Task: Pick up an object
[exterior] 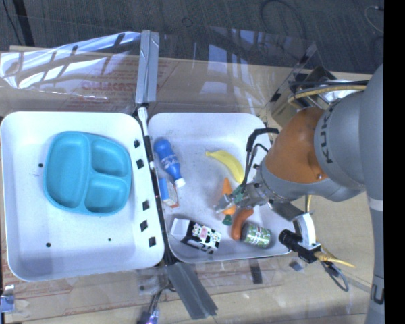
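In the right bin [196, 123] lie a yellow banana [227, 162], a blue bottle [167, 159] with a white cap, an orange carrot-like piece [239, 223], a green can [257, 236] and a black-and-white box [201, 235]. My gripper [235, 198] hangs low over the bin's right half, just below the banana and right above the orange piece. A small orange bit [226, 184] shows at its left side. The wrist covers what lies directly beneath it.
The left bin [20, 248] holds a light blue divided plate [88, 173]. A row of black clips runs along the wall between the bins [148, 201]. The arm's orange band [293, 150] and grey body overhang the right bin's right edge.
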{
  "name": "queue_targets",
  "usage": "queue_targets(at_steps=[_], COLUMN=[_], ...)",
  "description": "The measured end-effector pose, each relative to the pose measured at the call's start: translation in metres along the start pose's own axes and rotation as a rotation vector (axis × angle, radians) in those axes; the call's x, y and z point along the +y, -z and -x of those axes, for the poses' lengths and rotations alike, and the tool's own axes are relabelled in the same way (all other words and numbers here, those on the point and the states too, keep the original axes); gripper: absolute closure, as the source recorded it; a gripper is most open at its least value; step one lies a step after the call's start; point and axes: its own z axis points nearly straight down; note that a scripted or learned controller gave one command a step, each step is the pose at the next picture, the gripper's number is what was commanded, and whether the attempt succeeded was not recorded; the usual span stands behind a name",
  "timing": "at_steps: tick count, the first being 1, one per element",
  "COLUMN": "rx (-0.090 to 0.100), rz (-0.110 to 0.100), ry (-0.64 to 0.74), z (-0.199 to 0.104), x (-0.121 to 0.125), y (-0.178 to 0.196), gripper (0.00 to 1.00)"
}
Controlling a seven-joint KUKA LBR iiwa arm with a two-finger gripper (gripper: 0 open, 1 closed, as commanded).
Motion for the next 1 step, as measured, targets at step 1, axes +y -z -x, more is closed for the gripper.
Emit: queue_targets(at_steps=[1], rx=[-0.002], rz=[0.003], ry=[-0.072], z=[0.0167], x=[0.0856], y=[0.1111], gripper=[1.00])
